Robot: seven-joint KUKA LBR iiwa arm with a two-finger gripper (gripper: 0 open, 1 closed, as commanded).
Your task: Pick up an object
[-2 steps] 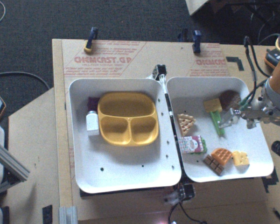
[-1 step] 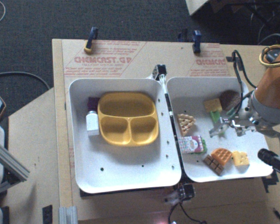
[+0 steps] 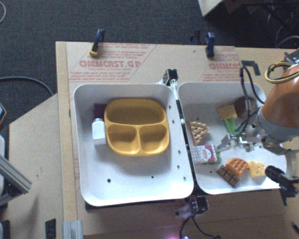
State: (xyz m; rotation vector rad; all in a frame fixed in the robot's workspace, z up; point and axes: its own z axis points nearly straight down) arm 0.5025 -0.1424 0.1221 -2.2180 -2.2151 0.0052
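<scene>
One gripper (image 3: 228, 142) is what I have to work with, hanging low over the middle of the right white bin (image 3: 202, 94) on the grey, orange-banded arm (image 3: 285, 108); I cannot tell how it is set or whether it has anything. Just beside its tip lies a pink and green carton (image 3: 205, 154), with a brown waffle piece (image 3: 236, 166) and a yellow cheese-like block (image 3: 256, 169) toward the near wall. A tan triangular wafer (image 3: 199, 130) sits further left. Over in the left white bin (image 3: 84, 153) I see a yellow three-compartment plastic tray (image 3: 137, 126) and a small white bottle (image 3: 98, 131) touching its left edge.
</scene>
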